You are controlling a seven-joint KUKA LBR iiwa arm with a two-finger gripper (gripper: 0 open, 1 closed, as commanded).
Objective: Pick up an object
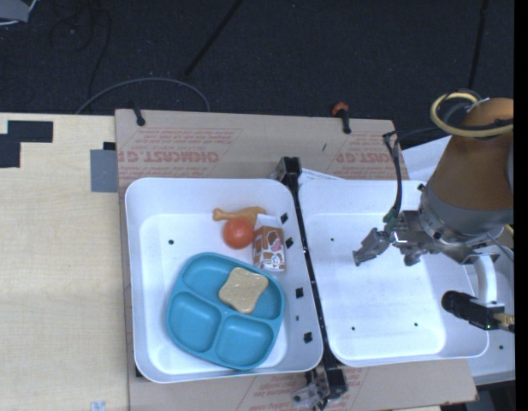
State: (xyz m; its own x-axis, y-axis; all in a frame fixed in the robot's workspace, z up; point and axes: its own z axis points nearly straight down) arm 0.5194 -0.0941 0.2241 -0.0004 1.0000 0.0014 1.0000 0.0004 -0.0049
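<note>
Your tool (372,248) is hovering over the right bin (383,332), well apart from the tomato (239,233) beside the blue tray (195,319), and I cannot tell its opening; you are facing something light, smooth, likely slippery, best gripped across its middle.

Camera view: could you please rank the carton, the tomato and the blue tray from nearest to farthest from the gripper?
From the gripper, over the right bin:
1. Carton, left bin, by the divider.
2. Tomato, just left of the carton.
3. Blue tray, front-left; its nearest rim rivals the tomato.
</note>
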